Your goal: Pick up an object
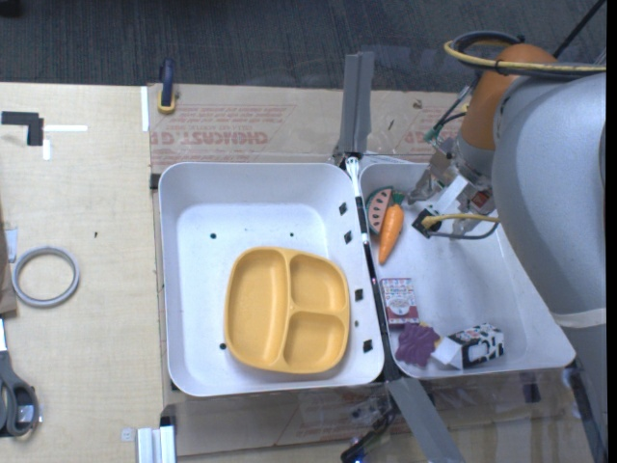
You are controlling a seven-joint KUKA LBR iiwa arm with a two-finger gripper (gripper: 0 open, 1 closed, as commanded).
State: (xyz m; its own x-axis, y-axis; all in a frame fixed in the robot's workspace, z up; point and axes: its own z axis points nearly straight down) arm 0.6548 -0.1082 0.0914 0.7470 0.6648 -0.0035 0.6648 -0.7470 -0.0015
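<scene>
In the right bin point(516, 287) lie an orange carrot point(389, 231) and a watermelon slice point(378, 204) against the left wall, at the back. A small red-and-white box point(398, 299) sits mid-bin. A purple piece point(416, 344) and a black-and-white cow-patterned toy point(477, 344) rest near the front. My gripper point(439, 201) hangs low at the back of this bin, just right of the carrot and apart from it. The arm's grey body covers the bin's right side.
The left bin point(183, 287) holds a yellow three-compartment plate point(287, 309). A metal divider post point(357, 104) rises between the bins at the back. A grey tape ring point(43, 276) and scissors point(17, 405) lie on the bench at left.
</scene>
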